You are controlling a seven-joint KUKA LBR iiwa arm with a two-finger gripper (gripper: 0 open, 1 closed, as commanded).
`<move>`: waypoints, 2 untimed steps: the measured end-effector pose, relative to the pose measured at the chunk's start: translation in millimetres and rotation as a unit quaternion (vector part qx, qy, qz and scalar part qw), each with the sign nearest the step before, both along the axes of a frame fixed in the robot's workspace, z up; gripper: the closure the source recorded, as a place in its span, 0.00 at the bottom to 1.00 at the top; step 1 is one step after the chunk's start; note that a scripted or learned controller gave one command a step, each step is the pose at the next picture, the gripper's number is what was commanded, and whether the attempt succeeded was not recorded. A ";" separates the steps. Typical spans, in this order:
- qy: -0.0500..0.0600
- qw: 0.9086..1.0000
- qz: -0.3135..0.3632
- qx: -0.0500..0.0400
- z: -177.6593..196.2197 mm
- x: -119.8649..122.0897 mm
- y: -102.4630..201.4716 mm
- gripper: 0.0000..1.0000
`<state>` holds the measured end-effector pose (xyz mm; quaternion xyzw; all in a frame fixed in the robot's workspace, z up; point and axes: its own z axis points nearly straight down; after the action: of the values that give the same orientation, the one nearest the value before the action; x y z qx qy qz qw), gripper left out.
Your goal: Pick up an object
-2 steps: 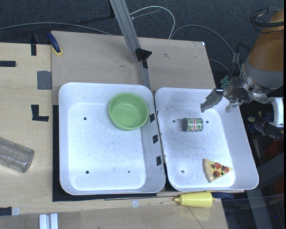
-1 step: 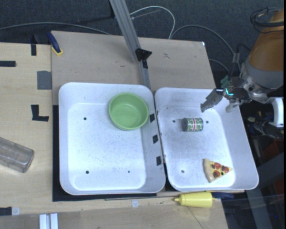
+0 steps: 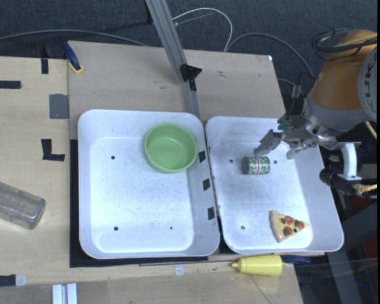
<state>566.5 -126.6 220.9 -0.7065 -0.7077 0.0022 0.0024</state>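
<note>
Jaws (image 3: 280, 143) hang open over the right bin (image 3: 316, 189), just above and to the right of a small can (image 3: 256, 165) lying on its side, and they grip nothing. Going left to right, a clear plastic tube (image 3: 12, 202) rests on the tabletop (image 3: 25, 138), a green bowl (image 3: 170, 147) sits in the left bin (image 3: 101, 189), and a toy pizza slice (image 3: 286, 225) lies near the right bin's front corner.

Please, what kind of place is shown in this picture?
Probably a robotics lab bench for grasping tests: two white bins side by side, toy items like a pizza slice and small can, and a robot arm with loose cables.
</note>
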 end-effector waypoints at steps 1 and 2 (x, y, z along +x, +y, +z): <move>0.001 1.000 0.000 0.000 -59.4 5.7 6.4 0.00; 0.001 1.000 0.000 0.000 -124.4 2.4 8.2 0.00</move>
<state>569.0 -118.4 96.5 -0.7066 -0.7076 0.0027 0.0031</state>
